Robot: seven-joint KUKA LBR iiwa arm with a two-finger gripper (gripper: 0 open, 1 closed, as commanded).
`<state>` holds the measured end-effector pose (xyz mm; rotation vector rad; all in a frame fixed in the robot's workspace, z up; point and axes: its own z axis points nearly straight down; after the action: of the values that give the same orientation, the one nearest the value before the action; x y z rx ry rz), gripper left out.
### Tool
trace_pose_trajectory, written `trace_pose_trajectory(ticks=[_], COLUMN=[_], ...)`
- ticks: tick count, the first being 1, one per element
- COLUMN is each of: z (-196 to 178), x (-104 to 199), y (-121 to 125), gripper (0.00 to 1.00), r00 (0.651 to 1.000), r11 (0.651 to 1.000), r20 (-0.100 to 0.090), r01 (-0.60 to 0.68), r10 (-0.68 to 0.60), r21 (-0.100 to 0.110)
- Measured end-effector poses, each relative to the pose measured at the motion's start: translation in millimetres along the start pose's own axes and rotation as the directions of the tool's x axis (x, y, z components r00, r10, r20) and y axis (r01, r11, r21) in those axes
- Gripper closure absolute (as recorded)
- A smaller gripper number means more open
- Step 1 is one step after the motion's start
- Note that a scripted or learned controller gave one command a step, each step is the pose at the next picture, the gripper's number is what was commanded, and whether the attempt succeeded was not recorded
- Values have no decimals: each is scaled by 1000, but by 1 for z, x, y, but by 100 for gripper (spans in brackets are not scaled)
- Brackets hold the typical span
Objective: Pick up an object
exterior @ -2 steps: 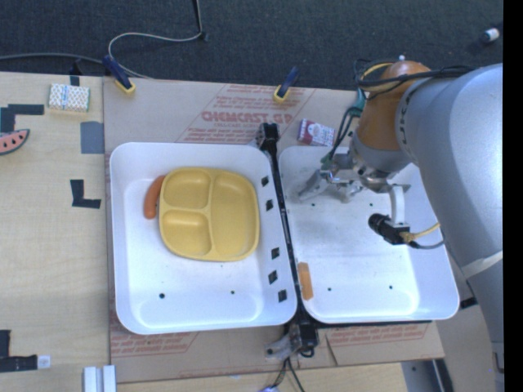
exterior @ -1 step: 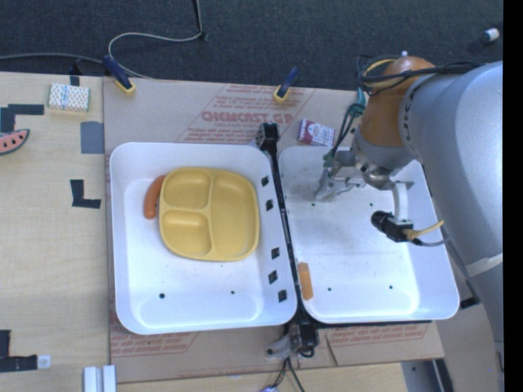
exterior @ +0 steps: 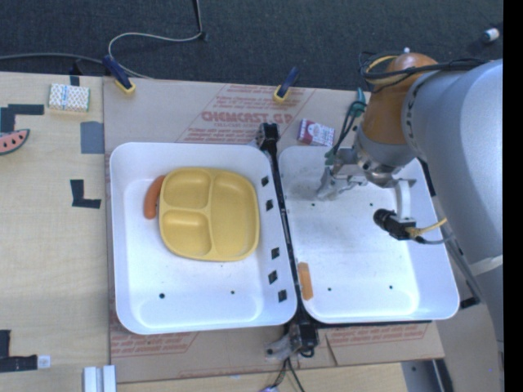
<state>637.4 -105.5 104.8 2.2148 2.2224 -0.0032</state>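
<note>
My gripper (exterior: 330, 186) hangs over the upper left part of the right bin (exterior: 384, 296), low above its bare white floor, and I see nothing in it. A small orange carrot-like piece (exterior: 305, 280) lies against that bin's left wall, well below the gripper. In the left bin (exterior: 188, 300) a yellow divided plate (exterior: 208, 213) lies flat, with an orange sausage (exterior: 151, 198) tucked against its left edge.
A red and white packet (exterior: 315, 132) lies on the cardboard just beyond the right bin. A black divider with clips (exterior: 274, 211) runs between the bins. On the far left of the bench lie a watermelon slice toy (exterior: 11, 141) and a checked sponge (exterior: 69, 98).
</note>
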Motion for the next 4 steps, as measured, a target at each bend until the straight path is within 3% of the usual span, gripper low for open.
trace_pose_trajectory(ticks=[1, 2, 3, 4], z=[-9, -80, -79, -80], x=[0, 80, 80, 105], y=[0, -56, -56, 31], gripper=[100, 100, 0, 0], r00=[1000, 1000, 1000, 1000], r11=[1000, 1000, 1000, 1000], r20=[0, -6, -5, -3], r01=[1, -1, -1, -1], r10=[-1, 1, 1, 1], r21=[1, 2, 3, 2])
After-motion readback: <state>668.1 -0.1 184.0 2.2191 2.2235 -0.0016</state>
